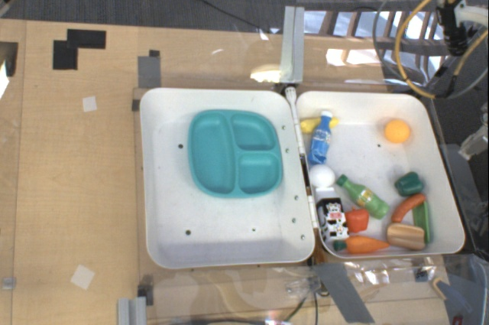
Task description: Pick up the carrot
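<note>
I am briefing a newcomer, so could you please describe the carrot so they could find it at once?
Look in the right-hand white bin, along its near edge. The carrot lies flat there, between the black-and-white cow-patterned carton and the tan bread roll. It is a plain orange taper with no green stalk, unlike the redder pepper beyond it.

Carrot (367,245) tip tucked under cow-print carton (331,218), green piece (422,222) — perhaps a cucumber — half behind bread (406,236)

A wooden bench (69,186) is carrying two shallow white bins side by side, the left bin (164,239) and the right bin (443,197) touching along their inner edges. Black patches (76,47) and small pale squares (90,103) are lying on its left part.
</note>
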`<state>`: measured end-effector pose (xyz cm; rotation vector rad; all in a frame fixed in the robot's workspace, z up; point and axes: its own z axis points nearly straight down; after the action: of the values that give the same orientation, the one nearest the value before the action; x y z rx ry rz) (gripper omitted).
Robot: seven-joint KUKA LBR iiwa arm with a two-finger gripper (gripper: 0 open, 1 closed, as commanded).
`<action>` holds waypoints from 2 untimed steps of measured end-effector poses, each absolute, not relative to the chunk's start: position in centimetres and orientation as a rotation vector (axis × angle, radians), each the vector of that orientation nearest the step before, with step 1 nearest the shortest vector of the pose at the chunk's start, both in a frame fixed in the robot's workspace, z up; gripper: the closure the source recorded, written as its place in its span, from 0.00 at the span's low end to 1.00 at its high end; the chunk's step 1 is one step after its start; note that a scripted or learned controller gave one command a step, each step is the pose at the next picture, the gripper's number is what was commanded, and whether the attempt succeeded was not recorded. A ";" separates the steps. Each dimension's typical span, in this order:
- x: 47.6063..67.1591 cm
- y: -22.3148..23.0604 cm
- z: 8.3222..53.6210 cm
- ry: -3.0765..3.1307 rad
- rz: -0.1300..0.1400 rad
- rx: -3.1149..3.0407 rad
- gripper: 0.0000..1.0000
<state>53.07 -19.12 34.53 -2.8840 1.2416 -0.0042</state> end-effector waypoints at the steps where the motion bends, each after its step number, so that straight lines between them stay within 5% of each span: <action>1: 55.5 -20.0 36.0 0.678 -0.015 -3.065 1.00; 2: 62.1 -20.5 38.9 0.362 -0.021 -3.117 1.00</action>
<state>62.12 -20.47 38.86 -3.1175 0.3617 -0.0205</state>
